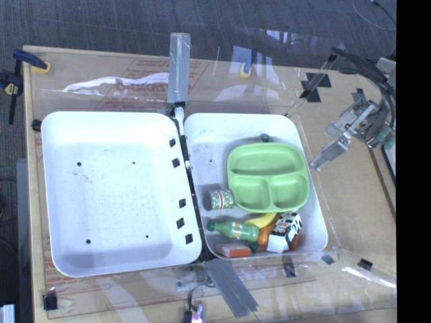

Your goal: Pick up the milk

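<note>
The milk (285, 232) is a small carton with black and white patches. It lies in the front right corner of the right bin (202, 143), against a banana (261, 220) and an orange item (264, 236). My gripper (320, 159) hangs over the bench just outside that bin's right rim, level with the green plate (268, 177). It is well away from the milk, up and to the right of it. Nothing shows in the gripper.
The divided green plate fills the right bin's middle. A small can (220, 198), a green bottle (235, 230) and a flat red box (233, 251) lie along the bin's front. The left bin (108, 187) stands beside it. Cables (367, 66) run at the right.
</note>
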Controlling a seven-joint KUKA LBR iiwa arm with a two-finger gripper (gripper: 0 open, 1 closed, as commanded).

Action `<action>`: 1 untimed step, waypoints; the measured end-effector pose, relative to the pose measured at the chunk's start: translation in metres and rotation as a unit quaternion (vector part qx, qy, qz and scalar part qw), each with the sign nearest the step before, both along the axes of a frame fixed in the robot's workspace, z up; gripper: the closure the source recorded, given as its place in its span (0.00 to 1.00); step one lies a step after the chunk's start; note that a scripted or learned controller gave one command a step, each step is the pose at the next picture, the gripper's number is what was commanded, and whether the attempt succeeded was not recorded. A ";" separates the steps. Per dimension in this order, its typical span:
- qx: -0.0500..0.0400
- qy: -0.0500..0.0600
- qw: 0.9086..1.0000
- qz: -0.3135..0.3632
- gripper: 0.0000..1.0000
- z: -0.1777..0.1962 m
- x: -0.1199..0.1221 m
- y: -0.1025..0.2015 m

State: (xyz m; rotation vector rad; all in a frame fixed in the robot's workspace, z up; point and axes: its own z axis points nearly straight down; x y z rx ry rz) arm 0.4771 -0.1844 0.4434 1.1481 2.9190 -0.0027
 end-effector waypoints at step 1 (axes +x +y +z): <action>0.000 0.000 1.000 0.000 0.00 0.000 0.000 0.000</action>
